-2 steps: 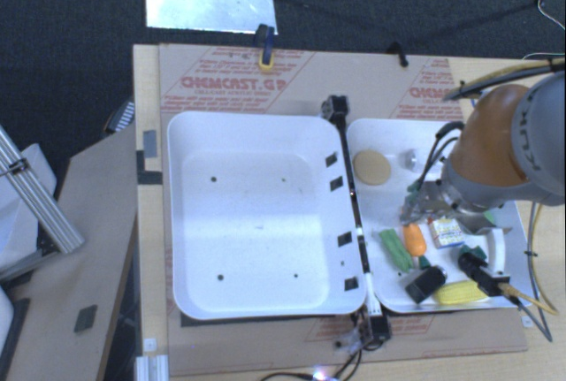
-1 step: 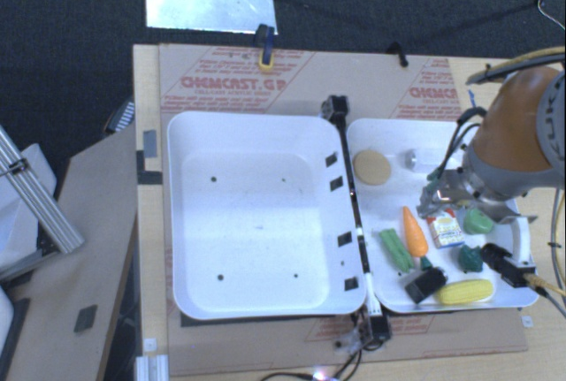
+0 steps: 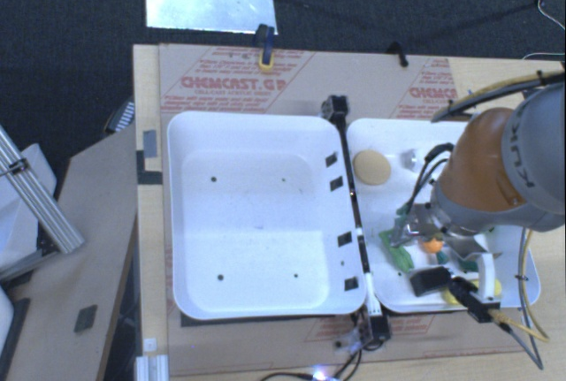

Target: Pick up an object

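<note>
- At lower right of the camera view, the grey-and-orange arm (image 3: pixel 495 171) leans over the right bin (image 3: pixel 380 133), its gripper (image 3: pixel 409 232) low among a cluster of small things; how its end stands cannot be told.
- Just beside it lie a green piece (image 3: pixel 398 254), an orange bit (image 3: pixel 432 244) and a black block (image 3: pixel 430 280); a tan disc (image 3: pixel 372 167) sits apart, toward the bin's upper left.
- The left bin (image 3: pixel 256 211) fills mid-frame.
- The step looks like the reach-and-grasp; next, judging by this, comes closing firmly on one item and lifting straight up, clear of its neighbours.
</note>
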Controlling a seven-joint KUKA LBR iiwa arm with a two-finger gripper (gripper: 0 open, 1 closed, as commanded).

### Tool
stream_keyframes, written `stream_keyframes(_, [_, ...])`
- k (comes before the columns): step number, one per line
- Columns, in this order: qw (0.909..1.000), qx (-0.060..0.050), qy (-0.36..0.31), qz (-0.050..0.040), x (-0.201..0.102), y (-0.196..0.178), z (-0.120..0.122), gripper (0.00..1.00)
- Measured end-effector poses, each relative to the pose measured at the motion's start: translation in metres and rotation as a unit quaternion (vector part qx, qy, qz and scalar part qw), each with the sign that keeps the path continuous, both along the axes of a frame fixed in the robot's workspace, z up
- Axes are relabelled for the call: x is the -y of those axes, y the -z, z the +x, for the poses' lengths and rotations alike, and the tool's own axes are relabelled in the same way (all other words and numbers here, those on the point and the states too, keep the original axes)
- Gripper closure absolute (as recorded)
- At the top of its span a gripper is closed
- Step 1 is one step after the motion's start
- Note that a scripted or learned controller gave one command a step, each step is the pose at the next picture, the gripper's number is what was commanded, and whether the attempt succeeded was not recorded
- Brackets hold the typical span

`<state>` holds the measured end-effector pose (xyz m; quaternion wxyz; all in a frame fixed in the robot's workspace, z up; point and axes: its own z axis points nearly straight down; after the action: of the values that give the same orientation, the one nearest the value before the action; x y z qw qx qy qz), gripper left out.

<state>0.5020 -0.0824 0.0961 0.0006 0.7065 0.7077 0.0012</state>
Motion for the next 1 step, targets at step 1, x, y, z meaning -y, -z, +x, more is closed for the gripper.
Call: stream_keyframes(1, [1.0000,0.002,0.000,-0.0002,0.0011,-0.0118,0.0017,1.00])
